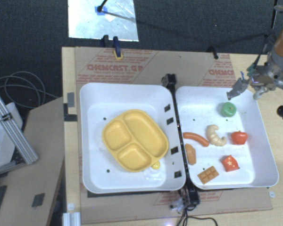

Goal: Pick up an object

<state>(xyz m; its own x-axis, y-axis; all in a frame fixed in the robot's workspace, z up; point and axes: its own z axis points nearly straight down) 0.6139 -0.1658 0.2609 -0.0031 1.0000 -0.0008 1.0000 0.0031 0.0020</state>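
Note:
My gripper hangs open over the far right corner of the right bin, with nothing between its fingers. Just below and left of it lies a green round toy. Further down the bin lie a cream curled toy, a red tomato, an orange sausage, a small orange piece, a red strawberry-like toy and a brown waffle.
The left bin holds a yellow divided plate with a small yellow piece at its near edge. A black divider runs between the bins. A shiny sheet lies beyond the bench.

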